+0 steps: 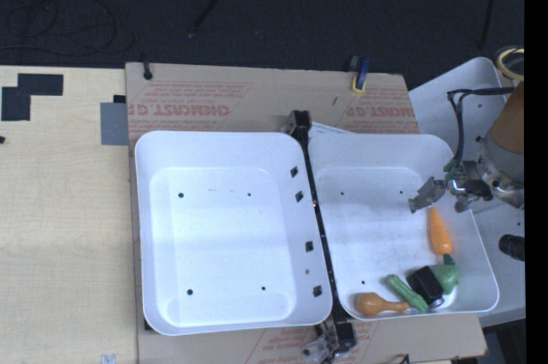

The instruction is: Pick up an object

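Gripper (441, 191) looks open and empty, fingers spread a fair bit. The orange carrot (439, 232) lies just below the fingers in the right bin (377, 157). I'd drop straight down, straddling it crosswise.

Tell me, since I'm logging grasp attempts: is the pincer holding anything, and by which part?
Nothing is held. The pincer hangs over the right bin, apart from the orange carrot below it.

Grey KUKA arm with orange wrist band (514, 124) in from the right, wrist low. Grey two-finger metal pincer (445, 193) points left, nothing visible between the fingers.
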